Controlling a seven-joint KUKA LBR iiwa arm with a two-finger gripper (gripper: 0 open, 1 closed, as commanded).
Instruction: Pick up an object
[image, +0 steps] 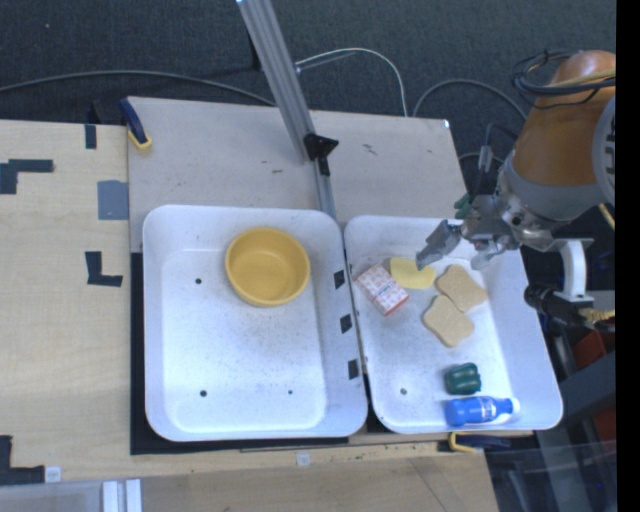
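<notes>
I have the gripper (452, 243) low over the right bin (530, 340), toward its twelve o'clock edge, reaching in from three o'clock. One finger slants down at the pale yellow piece (410, 273), which lies on the bin floor; nothing sits between the fingers, and I cannot tell whether they stand apart or together from this angle. Just beside that piece, at nine o'clock of it, is a small red-and-white box (382, 289); at four o'clock lie two tan bread-like slices (455, 303), touching each other. A green object (462, 379) and a blue bottle (478, 409) rest near the six o'clock wall. The yellow bowl (266, 265) sits alone in the left bin (180, 380). My worry: the yellow piece looks flat, so the fingers may skid over it, or nudge the box and slices and close on nothing.
</notes>
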